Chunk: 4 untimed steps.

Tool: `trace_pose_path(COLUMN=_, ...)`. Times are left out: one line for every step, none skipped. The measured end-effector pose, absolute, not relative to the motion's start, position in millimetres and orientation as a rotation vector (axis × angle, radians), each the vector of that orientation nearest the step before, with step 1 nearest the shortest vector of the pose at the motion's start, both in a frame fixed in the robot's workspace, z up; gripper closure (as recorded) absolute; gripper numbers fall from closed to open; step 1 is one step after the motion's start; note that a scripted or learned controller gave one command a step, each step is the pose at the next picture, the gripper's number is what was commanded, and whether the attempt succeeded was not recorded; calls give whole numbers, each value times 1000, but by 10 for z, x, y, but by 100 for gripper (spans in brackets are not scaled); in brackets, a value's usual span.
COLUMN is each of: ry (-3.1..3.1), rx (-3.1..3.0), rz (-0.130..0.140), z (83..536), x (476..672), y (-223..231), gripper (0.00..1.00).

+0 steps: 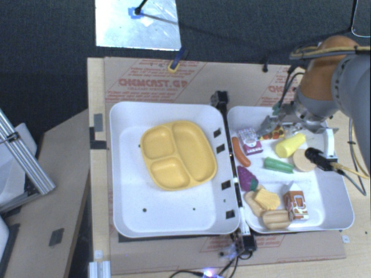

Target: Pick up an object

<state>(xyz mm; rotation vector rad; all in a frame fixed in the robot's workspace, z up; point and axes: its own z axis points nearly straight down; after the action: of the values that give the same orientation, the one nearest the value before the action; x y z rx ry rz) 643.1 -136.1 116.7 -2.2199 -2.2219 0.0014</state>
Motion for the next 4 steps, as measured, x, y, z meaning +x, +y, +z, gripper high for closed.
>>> trace_pose_path(ry=-2224, rx=-2221, rz=-7, z=881, x=6458, y=-1353, gripper=0)
trace_pose_path(ry=-2232, rx=-2228, rz=-16, z=1019, x=6486, y=-1359, gripper=100)
trace_pose_path(ry=-2229, rx=-2221, rz=-6, z=1463, x=6486, y=-1360, gripper=100)
trace_pose_path(ry=-2232, rx=-2222, rz=-9, z=2123, x=6518, y=-1357, gripper=100)
